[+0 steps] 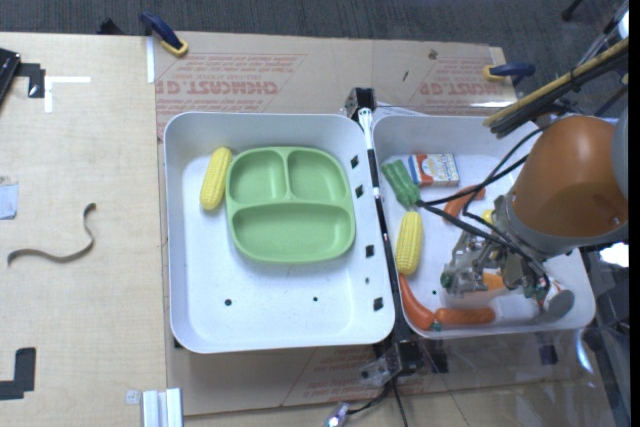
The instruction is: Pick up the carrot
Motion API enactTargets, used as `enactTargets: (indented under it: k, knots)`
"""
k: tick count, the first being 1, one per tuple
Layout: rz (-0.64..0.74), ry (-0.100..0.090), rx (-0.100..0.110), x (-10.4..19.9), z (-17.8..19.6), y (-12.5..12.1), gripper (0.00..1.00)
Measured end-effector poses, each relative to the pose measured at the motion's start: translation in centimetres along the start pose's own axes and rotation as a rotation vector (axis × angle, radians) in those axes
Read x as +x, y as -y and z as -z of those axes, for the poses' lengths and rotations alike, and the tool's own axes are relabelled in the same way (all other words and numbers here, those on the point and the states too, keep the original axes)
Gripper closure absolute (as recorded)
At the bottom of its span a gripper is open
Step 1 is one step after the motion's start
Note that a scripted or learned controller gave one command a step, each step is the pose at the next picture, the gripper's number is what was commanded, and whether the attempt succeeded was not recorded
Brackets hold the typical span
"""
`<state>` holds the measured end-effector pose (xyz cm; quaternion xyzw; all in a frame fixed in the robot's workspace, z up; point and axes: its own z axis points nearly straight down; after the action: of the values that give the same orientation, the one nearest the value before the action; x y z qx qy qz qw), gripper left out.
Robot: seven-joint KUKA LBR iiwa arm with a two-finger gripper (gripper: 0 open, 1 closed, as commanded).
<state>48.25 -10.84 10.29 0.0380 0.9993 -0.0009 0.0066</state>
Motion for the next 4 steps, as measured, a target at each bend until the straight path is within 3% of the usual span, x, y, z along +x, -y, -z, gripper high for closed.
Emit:
enactTargets:
  k: [1, 2, 4]
  knots:
    - [0.001, 0.002, 0.001, -0.1, 0.9, 0.0, 1.0]
    - [0.307, -0.012, -0.003, 0.3, -1.1, 1.9, 1.0]
    - [0.304, -0.007, -0.002, 0.0, 0.7, 1.8, 1.0]
